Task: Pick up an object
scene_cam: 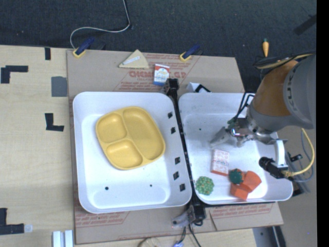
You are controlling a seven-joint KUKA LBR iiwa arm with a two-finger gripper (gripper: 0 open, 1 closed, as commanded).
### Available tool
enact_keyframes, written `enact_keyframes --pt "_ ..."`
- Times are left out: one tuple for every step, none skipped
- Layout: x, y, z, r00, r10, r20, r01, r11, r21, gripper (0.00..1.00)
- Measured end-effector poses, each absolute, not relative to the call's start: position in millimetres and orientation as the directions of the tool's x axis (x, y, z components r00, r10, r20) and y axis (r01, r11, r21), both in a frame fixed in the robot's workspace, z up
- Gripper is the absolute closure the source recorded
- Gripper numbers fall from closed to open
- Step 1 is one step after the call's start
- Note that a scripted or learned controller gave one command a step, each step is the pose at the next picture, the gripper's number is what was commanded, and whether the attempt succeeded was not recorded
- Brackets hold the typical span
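Observation:
The right bin (205,104) holds a small white and red packet (221,162), a green ball-like item (204,185), a dark green piece (235,176) and orange blocks (247,184) near its front edge. My gripper (226,134) hangs over the middle of this bin, just above and behind the packet, with grey fingers pointing left and down. Nothing shows between them. The orange-banded wrist (272,99) stands over the bin's right side.
The left bin (82,138) carries a yellow divided plate (130,137). A small red and white box (161,74) and a tan wedge (135,60) lie on the cardboard behind the bins. A black clip divider (177,133) runs between the bins.

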State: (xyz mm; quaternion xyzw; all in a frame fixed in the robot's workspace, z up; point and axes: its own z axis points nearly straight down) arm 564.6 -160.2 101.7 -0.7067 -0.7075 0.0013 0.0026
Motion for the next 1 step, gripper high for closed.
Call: enact_keyframes --pt "504.5 -107.7 86.1 -0.001 1.0 0.0 1.0 0.001 0.002 0.0"
